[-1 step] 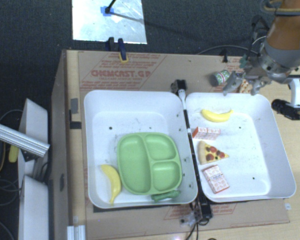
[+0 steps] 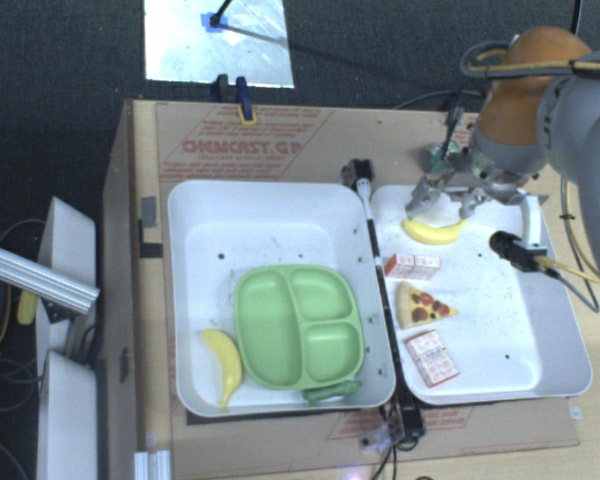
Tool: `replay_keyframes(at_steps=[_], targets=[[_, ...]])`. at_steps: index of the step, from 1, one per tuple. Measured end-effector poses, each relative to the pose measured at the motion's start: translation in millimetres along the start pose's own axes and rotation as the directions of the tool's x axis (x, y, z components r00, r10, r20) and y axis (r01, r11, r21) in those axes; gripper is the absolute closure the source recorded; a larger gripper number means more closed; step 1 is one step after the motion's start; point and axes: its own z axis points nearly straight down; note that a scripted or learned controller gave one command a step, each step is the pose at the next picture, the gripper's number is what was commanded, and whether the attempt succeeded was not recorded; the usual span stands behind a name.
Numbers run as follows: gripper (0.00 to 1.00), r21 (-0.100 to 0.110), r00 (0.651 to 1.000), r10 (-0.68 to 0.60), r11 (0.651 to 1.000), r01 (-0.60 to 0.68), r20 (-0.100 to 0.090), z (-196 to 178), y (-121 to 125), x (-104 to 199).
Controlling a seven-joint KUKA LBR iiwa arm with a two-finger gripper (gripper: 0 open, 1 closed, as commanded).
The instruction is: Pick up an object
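Arm reached in from right, end effector low over far-left corner of right bin, just above banana. Grip state: could not tell. Banana lay on bin floor, apparently not lifted; judged pick not yet done, closing and lift remaining. Banana's long axis ran roughly left-right, curved, ends turned up toward far side. Nearby, apart: small carton, pizza slice, second carton.
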Motion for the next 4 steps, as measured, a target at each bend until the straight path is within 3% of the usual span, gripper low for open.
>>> replay_keyframes(at_steps=[1, 2, 3, 4], targets=[[0.0, -0.014, 1.0, 0.003, 1.0, -0.003, 0.006, 71, 11, -10], [0.0, -0.004, 1.0, 0.003, 1.0, -0.003, 0.001, 77, 14, -13], [0.0, -0.002, 1.0, 0.003, 1.0, -0.003, 0.001, 79, -23, 4], [0.0, 0.0, 1.0, 0.004, 1.0, -0.004, 0.0, 79, -106, 5]])
